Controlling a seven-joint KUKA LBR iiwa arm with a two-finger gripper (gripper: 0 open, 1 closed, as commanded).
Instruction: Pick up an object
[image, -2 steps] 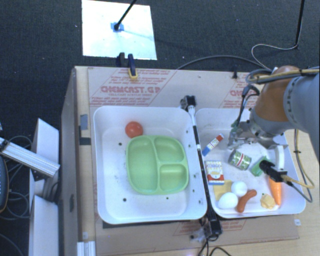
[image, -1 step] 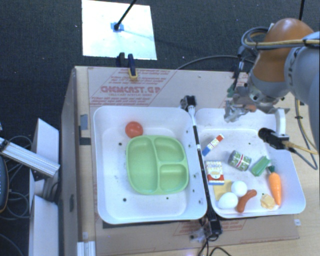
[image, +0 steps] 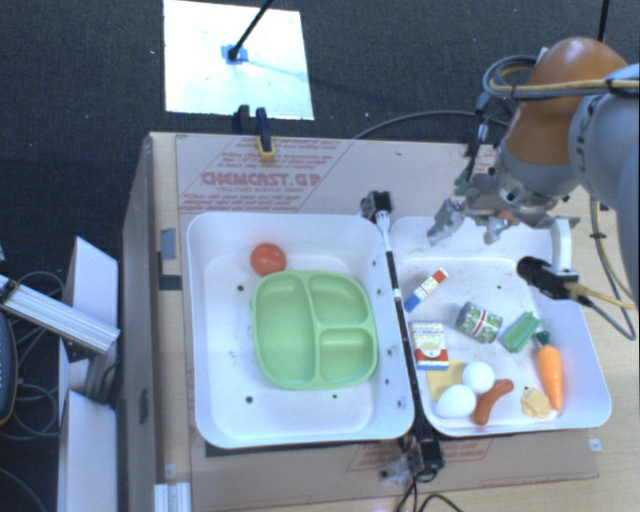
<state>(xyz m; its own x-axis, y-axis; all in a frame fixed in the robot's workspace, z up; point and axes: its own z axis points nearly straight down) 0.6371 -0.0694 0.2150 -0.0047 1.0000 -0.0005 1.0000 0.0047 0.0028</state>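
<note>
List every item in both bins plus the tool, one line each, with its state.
tool: open, holding nothing, above the right bin's far edge
green divided tray: flat in the left bin, compartments bare
tomato: resting beside the tray
green can: on its side
carrot: lying flat
sausage: lying against an egg
two eggs: resting, near corner
small carton: lying flat

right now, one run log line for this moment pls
arm: over right bin's far edge | gripper: open, holding nothing | right bin: carrot, can, two eggs | left bin: green tray, tomato
</note>
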